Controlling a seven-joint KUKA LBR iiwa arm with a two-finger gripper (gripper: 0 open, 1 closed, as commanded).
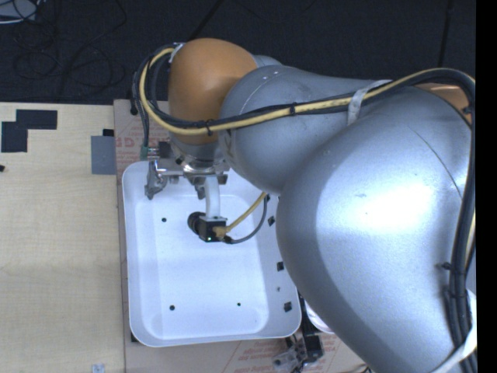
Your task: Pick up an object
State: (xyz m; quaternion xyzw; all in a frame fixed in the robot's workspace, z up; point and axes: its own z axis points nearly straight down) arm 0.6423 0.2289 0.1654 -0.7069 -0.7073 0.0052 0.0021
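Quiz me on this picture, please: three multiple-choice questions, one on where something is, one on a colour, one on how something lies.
1. Where does the gripper hang?
A. over the bin's far end
B. over the wood at left
C. past the bin's near rim

2. What colour is the band above the wrist?
A. blue
B. orange
C. green

3. How does the bin lie?
A. upside down
B. on its side
C. open side up

Answers:
1 A, the gripper is above the bin's far part.
2 B, the band is plainly orange.
3 C, its white floor and raised rim show.
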